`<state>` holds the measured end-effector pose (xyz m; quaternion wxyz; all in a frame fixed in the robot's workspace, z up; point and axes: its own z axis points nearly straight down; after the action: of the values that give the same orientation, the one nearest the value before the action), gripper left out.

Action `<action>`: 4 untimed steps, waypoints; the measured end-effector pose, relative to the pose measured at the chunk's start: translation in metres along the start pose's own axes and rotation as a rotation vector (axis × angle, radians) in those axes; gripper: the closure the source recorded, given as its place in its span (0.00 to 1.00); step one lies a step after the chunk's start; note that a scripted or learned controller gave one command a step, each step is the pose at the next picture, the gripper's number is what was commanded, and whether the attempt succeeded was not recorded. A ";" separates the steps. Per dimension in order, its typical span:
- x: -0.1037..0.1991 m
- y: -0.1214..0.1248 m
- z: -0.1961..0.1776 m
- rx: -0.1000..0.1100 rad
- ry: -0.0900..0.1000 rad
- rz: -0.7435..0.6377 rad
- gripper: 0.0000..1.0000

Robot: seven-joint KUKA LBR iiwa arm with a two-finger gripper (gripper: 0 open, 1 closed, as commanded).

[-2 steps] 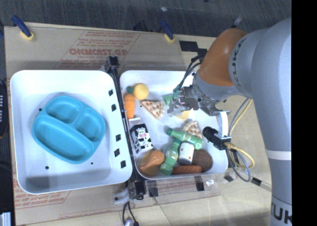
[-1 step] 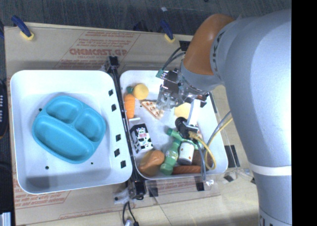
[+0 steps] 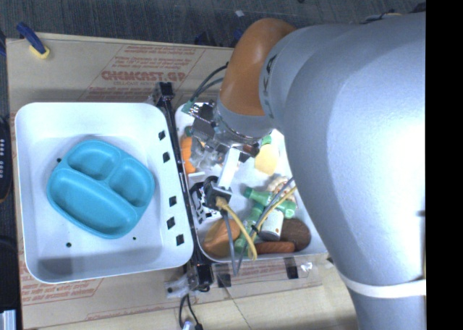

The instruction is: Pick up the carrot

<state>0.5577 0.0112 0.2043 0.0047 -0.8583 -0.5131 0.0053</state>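
A single fixed camera is looking down at a slant from above the bench, taking in both shallow white plastic bins (image 3: 29, 198) side by side on the printed brown cardboard sheet (image 3: 108, 68). The bulky grey arm with its orange band (image 3: 253, 61) is looming close beneath it, reaching in from the right.

Glossy blue plastic tray (image 3: 101, 187); smooth white bins (image 3: 29, 176).
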 end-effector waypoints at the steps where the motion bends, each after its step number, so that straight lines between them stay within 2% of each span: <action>1: 0.065 0.000 -0.039 -0.006 0.006 0.058 1.00; 2: -0.016 -0.019 -0.066 -0.007 0.000 -0.047 1.00; 3: 0.029 -0.015 0.001 0.002 -0.004 0.062 1.00; 4: 0.039 0.062 -0.142 -0.016 0.005 0.044 1.00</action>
<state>0.6322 0.0157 0.3456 -0.0009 -0.8693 -0.4943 -0.0009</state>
